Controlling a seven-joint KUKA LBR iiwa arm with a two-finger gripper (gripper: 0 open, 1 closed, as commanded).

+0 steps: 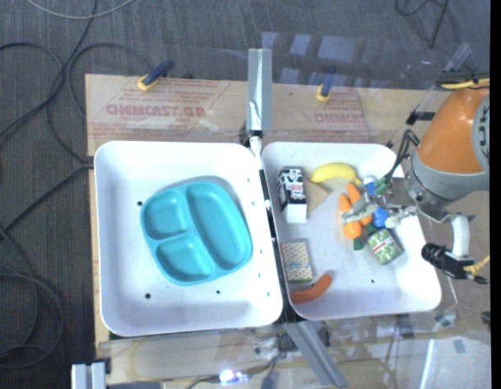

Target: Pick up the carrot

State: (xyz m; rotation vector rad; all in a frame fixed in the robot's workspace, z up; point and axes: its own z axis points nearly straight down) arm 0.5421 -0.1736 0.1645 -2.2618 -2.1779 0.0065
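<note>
Orange carrot (350,214) just left of fingers (372,207)

We saw the carrot (348,215) in the right bin (413,294), right of centre: orange, green at its lower end, lying roughly upright in view, just below the banana (333,172), partly covered.

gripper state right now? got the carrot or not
Gripper: right over the carrot in the right bin; open or shut cannot be told, and no hold on the carrot is visible.
</note>
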